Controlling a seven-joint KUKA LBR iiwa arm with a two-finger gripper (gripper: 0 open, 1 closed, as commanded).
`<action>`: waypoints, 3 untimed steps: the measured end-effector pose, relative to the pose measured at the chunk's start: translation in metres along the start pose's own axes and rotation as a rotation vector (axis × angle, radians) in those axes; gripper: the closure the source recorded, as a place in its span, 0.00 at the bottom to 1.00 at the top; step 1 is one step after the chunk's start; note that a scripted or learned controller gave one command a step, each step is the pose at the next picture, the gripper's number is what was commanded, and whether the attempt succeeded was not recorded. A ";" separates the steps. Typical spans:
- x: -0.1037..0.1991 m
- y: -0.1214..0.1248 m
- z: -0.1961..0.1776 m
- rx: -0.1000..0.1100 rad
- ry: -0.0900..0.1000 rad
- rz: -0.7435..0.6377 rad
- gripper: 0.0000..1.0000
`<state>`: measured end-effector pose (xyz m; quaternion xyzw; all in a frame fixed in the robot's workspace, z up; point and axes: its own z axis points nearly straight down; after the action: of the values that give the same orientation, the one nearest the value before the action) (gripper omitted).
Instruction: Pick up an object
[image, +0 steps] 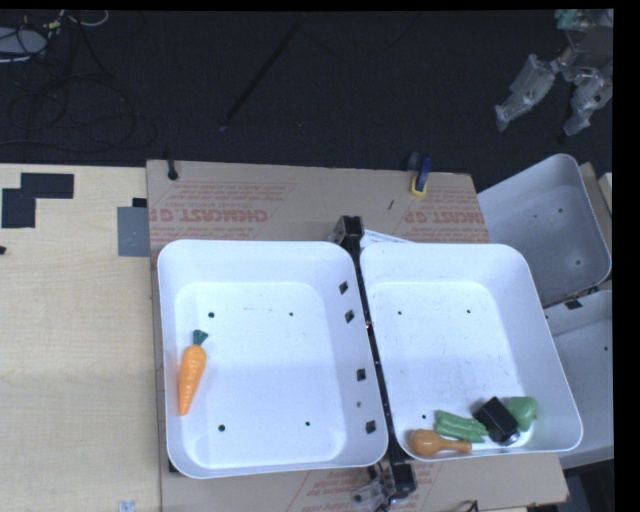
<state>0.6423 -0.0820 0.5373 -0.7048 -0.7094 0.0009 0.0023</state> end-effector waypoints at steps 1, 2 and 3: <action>-0.137 -0.002 0.001 0.000 -0.006 0.018 0.00; -0.093 -0.044 0.235 0.016 0.005 0.009 0.00; -0.054 0.000 0.451 0.010 0.002 0.004 0.00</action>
<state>0.6408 -0.1353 0.0866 -0.7063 -0.7078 0.0035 0.0066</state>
